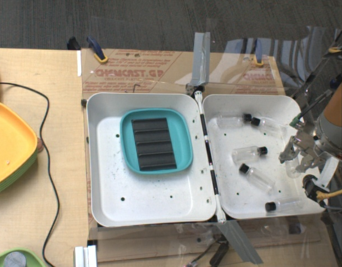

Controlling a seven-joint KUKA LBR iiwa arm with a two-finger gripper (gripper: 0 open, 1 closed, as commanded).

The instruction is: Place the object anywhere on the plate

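From above the bench, two shallow white bins sit side by side, the left bin and the right bin meeting along a central seam. In the left bin a teal plate lies toward the far edge, nearer the seam than the bin's left wall, and a dark ribbed insert covers its middle. The right bin holds several clear vials with black caps: one vial lies near the far edge, a second vial sits about mid-bin, a third vial lies tilted just below it, and a fourth vial rests by the near right corner. The arm comes in over the right bin's right edge, and its gripper hangs there above the bin floor, apart from the mid-bin vials; I cannot tell its state from here. On the wooden worktop left of the bins lie stacked yellow dishes and a black cable.
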